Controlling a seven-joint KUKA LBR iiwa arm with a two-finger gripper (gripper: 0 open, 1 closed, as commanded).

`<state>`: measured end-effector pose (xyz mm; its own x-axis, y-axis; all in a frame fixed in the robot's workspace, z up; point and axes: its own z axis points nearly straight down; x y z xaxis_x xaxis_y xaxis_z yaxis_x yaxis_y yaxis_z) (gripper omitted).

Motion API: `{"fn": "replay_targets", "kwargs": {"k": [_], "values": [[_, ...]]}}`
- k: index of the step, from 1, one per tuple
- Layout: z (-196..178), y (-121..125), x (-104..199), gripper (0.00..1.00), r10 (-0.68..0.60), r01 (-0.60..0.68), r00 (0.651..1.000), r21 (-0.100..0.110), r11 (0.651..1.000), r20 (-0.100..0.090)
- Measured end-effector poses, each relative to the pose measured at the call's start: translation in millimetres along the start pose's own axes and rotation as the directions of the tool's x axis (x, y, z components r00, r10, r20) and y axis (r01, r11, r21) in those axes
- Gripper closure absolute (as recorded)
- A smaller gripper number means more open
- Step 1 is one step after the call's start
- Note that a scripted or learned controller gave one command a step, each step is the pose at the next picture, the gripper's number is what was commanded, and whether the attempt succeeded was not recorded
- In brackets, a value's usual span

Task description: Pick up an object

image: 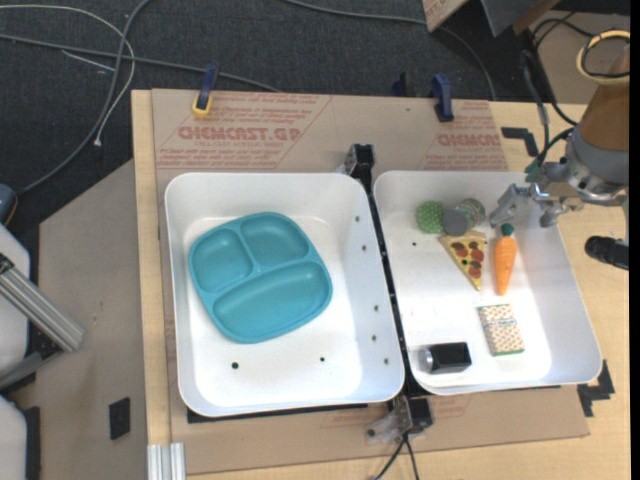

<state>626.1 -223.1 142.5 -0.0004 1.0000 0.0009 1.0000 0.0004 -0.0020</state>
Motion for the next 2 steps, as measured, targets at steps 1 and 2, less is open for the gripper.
{"fn": "replay_targets", "kwargs": {"k": [1, 2], "values": [[49.4, 2.2, 3.6, 0.00, -0.003, 0.003, 1.000, -0.002, 1.000, -0.006], [35.8, 3.4, 2.4, 1.00, -0.004, 0.004, 1.000, -0.007, 1.000, -0.001]]}}
